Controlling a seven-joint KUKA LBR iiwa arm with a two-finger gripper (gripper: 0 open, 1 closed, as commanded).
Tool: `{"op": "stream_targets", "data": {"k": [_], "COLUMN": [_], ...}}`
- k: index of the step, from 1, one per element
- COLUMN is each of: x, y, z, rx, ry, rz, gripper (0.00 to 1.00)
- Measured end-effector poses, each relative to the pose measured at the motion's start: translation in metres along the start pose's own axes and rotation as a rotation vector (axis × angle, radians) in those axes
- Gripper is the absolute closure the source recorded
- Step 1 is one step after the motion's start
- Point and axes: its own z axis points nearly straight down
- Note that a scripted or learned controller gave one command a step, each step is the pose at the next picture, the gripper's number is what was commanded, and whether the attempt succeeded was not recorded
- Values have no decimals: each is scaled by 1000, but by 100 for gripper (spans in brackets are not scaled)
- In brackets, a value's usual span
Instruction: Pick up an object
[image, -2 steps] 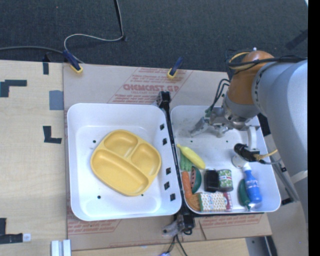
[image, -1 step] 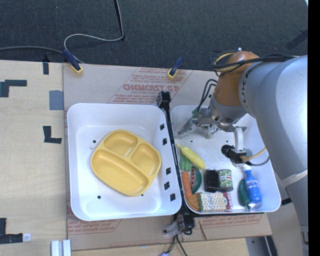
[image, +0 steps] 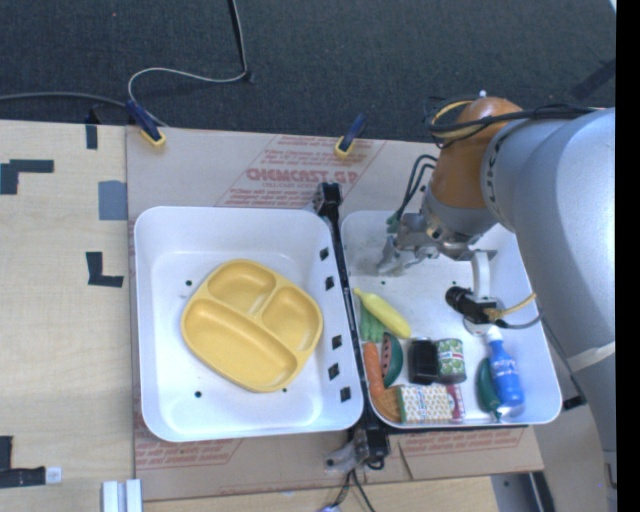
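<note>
We see the grey arm (image: 560, 200) reaching in from the right across the counter (image: 60, 300), its orange band above the wrist. Two white bins sit side by side: the left bin (image: 160, 240) carries a yellow divided plate (image: 252, 324), and the right bin (image: 520, 260) carries a cluster of small things along its near edge. Among them we make out a blue bottle (image: 504, 377), a yellow banana-like piece (image: 384, 313), a small black box (image: 423, 361), a green can (image: 451, 359) and a printed packet (image: 430, 404). The gripper (image: 400, 255) hangs over the bare far part of the right bin, well apart from that cluster. Its fingers look close together with nothing between them. We judge the pick has not yet been made: reaching, closing and lifting all remain.
</note>
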Motion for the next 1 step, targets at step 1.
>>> {"op": "stream_targets", "data": {"k": [1], "x": [0], "y": [0], "z": [0], "rx": [0], "ry": [0], "rz": [0], "gripper": [0]}}
